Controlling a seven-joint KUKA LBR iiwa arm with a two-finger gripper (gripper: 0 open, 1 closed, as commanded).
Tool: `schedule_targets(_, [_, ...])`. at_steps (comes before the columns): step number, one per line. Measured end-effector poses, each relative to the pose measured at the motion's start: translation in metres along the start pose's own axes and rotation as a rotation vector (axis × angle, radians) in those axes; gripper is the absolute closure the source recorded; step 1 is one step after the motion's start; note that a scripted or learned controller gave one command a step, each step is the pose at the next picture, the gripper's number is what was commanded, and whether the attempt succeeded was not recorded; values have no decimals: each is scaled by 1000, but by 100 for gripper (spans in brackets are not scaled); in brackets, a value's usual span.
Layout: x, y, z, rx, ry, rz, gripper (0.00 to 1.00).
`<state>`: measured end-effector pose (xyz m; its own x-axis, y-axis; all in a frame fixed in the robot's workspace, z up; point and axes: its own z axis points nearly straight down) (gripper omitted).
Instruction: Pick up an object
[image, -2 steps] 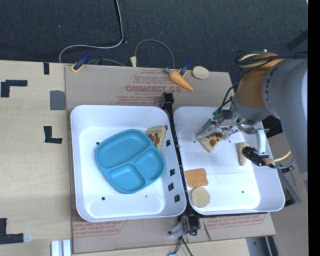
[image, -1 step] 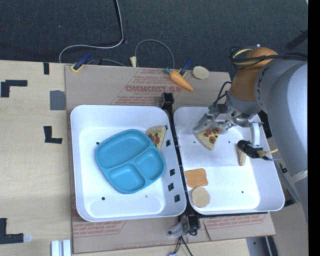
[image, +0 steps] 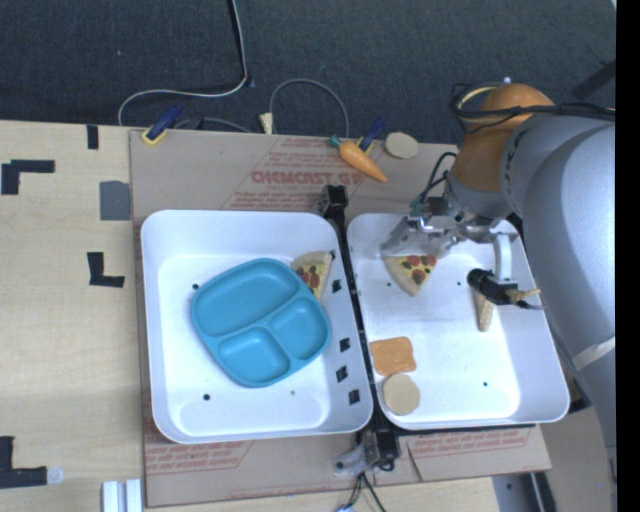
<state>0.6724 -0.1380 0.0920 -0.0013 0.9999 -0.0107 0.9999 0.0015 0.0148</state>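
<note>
- Now, the gripper (image: 422, 243) hovers above a pizza slice (image: 413, 270) in the right bin (image: 460, 340), jaws seemingly apart.
- A cardboard sheet (image: 200, 170) underlies both bins, with dark carpet (image: 100, 50) and cables (image: 240, 50) behind.

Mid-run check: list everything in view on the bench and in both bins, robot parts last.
shallow white bins: 2, white, side by side.
blue divided plastic plate: 1, blue, left bin.
toy pizza slices: 2, yellow-red; left bin beside plate, right bin.
orange square toast piece: 1, orange, right bin.
round tan discs: 2, tan; right bin, cardboard beyond bins.
orange toy carrot: 1, orange, cardboard.
tan tapered piece: 1, tan, right bin.
grey arm: 1, from right.
gripper: 1, over right bin.
</note>
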Motion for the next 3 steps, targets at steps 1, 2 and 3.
schedule_targets(1, [10, -16, 0, -5, 2, 0, 0])
schedule_targets(2, [31, -15, 0, -1, 2, -1, 0])
schedule_targets(3, [31, -15, -10, 0, 5, 0, 100])
